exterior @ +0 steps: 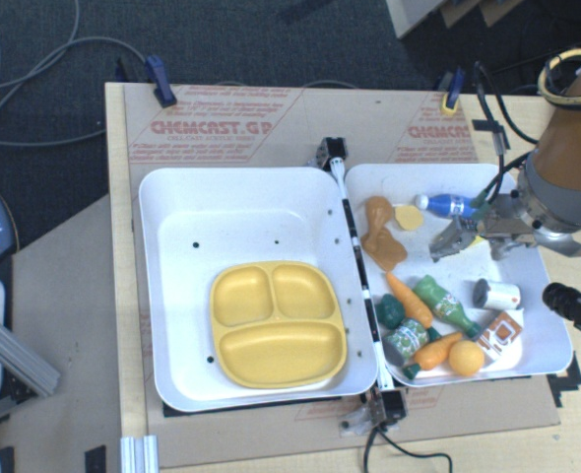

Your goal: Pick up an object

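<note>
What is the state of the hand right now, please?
Hand: open, holding nothing, over the right shallow white plastic bin.

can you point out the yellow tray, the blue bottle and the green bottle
yellow tray point(277, 323): camera view, on the ridge between its compartments
blue bottle point(450, 205): camera view, on the middle of its body
green bottle point(444, 304): camera view, on its body

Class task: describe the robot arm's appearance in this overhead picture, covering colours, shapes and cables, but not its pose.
The arm enters from the right: a rounded orange-brown band sits above a grey cylindrical wrist section. Black cables loop beside it, running down toward the wrist. The end effector is dull grey metal, angular, with two slim fingers over the right bin.
</note>
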You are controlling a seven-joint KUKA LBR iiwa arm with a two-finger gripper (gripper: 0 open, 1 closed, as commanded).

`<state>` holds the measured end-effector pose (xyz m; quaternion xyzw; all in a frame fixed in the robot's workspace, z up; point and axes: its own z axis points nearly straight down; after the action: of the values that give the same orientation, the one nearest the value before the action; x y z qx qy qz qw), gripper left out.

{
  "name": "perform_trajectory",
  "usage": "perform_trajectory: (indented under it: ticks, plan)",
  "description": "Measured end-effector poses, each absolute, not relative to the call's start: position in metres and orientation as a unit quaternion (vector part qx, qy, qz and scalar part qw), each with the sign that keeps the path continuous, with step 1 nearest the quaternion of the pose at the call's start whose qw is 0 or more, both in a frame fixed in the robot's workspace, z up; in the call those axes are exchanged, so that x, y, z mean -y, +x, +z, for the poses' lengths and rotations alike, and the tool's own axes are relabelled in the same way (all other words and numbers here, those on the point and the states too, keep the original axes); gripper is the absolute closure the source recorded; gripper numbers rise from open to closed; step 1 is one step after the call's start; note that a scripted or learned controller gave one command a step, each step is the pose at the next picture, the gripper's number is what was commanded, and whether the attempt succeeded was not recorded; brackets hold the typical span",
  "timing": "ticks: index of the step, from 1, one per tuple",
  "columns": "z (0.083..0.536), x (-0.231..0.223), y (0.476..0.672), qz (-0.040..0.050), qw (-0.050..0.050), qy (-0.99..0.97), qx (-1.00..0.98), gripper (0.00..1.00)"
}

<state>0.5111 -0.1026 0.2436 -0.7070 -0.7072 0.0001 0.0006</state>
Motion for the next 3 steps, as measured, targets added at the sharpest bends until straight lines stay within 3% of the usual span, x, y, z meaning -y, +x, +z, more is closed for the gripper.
perform_trajectory:
  ticks: [1, 2, 3]
  plan:
    - [0.112, 0.113, 0.483, 0.0035, 0.006, -0.708, 0.706, 0.00]
    - [0.085, 0.097, 0.519, -0.0015, -0.004, -0.707, 0.707, 0.00]
    - [0.095, 0.097, 0.517, -0.0009, -0.003, -0.708, 0.707, 1.00]
